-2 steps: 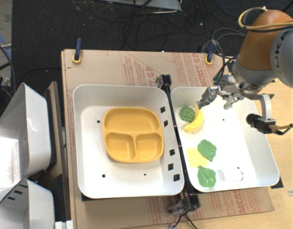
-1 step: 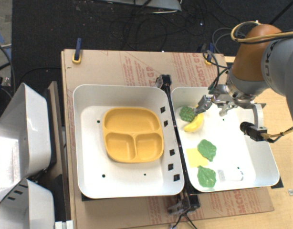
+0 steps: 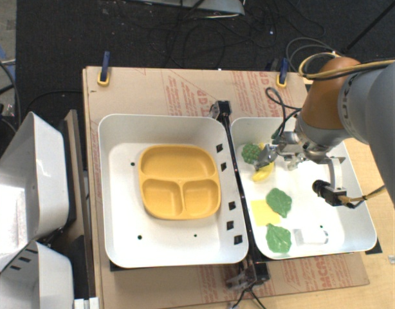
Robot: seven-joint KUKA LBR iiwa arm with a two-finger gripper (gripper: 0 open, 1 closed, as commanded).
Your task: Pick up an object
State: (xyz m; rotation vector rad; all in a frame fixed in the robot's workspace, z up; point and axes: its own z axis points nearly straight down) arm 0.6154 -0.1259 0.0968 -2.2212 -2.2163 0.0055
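Where broccoli [image 3: 251, 152] lies, claw [image 3: 273, 152] beside

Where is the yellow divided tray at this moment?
The yellow divided tray lies in the middle of the left white bin, on the camera view's left side, apart from the green pieces in the right bin.

Claw [image 3: 273, 153] fingers blurred; arm [image 3: 371, 102] cut by right edge.

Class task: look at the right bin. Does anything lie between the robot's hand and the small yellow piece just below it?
Nothing visible does. The hand hangs right over the yellow piece near the right bin's left wall. The dark green piece sits beside the hand to its left, not under it, though close enough to be nudged.
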